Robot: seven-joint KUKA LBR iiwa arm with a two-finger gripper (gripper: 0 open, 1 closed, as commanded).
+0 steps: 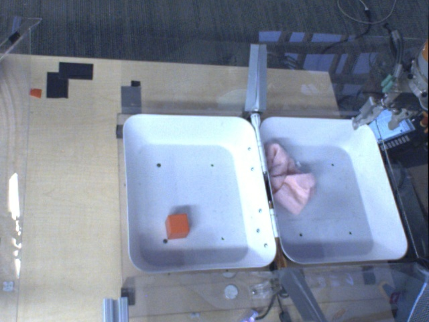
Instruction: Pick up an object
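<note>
Two white bins sit side by side: an orange block [177, 226] lies in the left bin [137, 180], a crumpled pink cloth [289, 180] just beyond the shared rim, and nothing appears picked up yet, so the next move is probably to reach down over one item.

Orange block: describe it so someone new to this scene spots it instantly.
Two shallow white bins sit side by side on the wooden bench; take the left bin. Near its lower-left floor lies the orange block, alone there. Its hard, cube-like shape and bright orange colour separate it from the soft pink crumpled cloth in the right bin.
</note>
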